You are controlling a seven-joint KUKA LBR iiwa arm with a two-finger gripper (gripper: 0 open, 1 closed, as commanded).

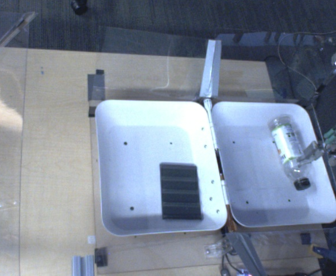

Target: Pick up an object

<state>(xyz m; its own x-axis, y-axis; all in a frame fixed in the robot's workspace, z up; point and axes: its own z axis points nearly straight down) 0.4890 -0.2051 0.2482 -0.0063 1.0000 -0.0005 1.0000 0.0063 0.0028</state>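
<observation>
A clear plastic bottle [286,145] with a green and white label lies in the right bin [254,206], near its right wall. Its black cap [301,183] points toward the front right corner. A black ribbed rectangular block [180,191] lies flat in the left bin [122,171], at the front and right of its middle.
The two white bins share a divider wall [216,160] at the centre. A grey bracket with cables [328,145] sits at the right bin's right rim, next to the bottle. A grey post [211,68] rises behind the bins. The wooden bench [41,154] extends to the left.
</observation>
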